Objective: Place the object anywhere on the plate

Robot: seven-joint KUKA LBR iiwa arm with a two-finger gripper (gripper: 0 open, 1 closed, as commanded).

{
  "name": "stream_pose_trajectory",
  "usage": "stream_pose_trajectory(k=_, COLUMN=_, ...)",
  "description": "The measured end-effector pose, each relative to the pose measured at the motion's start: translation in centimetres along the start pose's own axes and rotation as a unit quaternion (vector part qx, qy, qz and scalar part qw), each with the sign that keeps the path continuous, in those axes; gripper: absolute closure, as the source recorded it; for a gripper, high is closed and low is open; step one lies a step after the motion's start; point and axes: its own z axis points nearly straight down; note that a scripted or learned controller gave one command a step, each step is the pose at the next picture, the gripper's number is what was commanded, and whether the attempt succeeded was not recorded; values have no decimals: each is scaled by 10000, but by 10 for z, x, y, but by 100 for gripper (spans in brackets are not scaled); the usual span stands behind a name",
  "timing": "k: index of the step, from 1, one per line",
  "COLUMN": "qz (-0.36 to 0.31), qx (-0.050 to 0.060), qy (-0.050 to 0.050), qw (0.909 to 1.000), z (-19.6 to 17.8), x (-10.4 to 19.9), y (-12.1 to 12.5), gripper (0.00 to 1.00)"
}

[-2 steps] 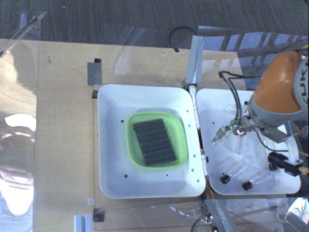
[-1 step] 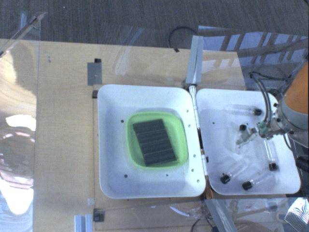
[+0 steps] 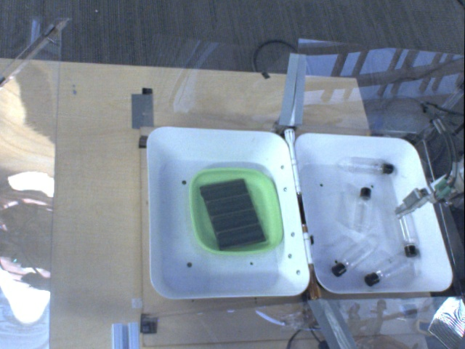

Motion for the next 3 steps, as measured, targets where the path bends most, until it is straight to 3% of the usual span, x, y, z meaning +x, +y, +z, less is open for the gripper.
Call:
stream_pose_trajectory(k=1, qz=336, qx=-1, qy=0, qw=9994, z=-43, x=0, y=0, gripper=0)
stream_pose_trajectory(k=2, qz=-218, qx=-18, qy=-14, qw=9998, z=-184, x=-1, y=4, gripper=0)
stream_pose_trajectory(k=3, qz=-1512, qx=-14, qy=-16, qw=9885, z=-193, x=-1, y=1, gripper=0)
